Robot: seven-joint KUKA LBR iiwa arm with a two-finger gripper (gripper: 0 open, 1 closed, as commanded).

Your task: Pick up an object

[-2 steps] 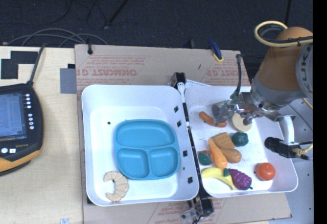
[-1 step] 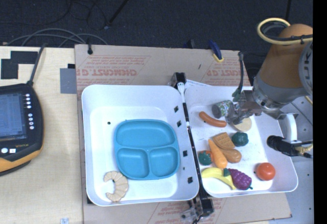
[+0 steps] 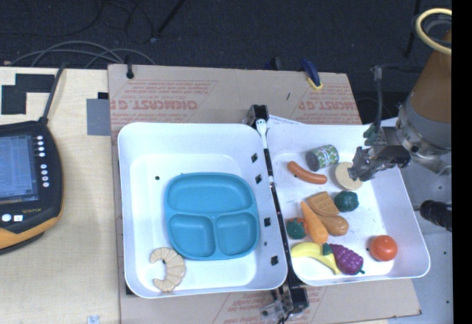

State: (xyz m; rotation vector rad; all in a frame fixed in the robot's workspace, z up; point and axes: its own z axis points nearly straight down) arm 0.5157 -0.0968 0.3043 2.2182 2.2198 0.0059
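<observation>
The right bin [image 3: 408, 201] holds several toy foods. Among them are a red sausage [image 3: 306, 173], a small green-labelled can [image 3: 322, 157], a cream disc [image 3: 343, 176] and a dark green piece [image 3: 346, 201]. A brown bread slice [image 3: 323, 204], an orange carrot [image 3: 313, 223], a yellow banana [image 3: 313, 254], purple grapes [image 3: 346, 259] and a red tomato [image 3: 383, 247] lie nearer the front. My gripper [image 3: 361, 166] hangs low over the bin's right side, just right of the cream disc and partly covering its edge. Nothing visibly sits in its grasp.
The left bin [image 3: 136, 167] carries a blue divided plate [image 3: 212, 214] and a croissant [image 3: 168, 269] at its front left. A black divider [image 3: 267, 190] with clips runs between the bins. A teach pendant [image 3: 26, 178] lies on the bench at far left.
</observation>
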